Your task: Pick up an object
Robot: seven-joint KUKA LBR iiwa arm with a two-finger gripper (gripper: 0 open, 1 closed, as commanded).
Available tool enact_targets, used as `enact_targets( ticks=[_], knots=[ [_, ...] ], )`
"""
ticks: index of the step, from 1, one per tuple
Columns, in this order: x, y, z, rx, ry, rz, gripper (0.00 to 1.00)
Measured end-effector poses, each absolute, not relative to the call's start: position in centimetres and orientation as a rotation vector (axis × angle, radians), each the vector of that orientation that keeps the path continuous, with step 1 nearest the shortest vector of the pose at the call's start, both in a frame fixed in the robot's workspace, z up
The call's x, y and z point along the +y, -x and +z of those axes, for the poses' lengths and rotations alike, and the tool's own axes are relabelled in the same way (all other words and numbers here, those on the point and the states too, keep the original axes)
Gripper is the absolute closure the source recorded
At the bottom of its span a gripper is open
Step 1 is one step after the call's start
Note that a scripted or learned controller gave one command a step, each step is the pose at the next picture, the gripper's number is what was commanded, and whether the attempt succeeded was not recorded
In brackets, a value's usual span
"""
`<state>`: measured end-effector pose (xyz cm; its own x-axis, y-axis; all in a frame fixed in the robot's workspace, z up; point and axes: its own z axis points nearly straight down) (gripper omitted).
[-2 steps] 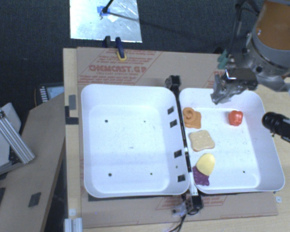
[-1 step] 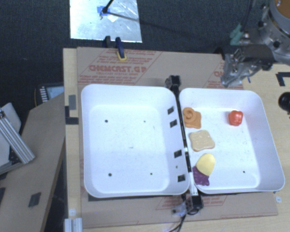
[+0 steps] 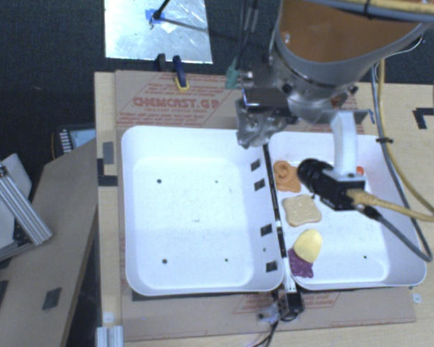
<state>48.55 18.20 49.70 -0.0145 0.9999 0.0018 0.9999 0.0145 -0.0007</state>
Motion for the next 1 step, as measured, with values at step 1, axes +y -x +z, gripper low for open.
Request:
enact_targets(
  ticks=[1],
  knots=[
    [23.74, -48.57, 41.16, -2.229, 2.21, 0.006, 1.0]
  ],
)
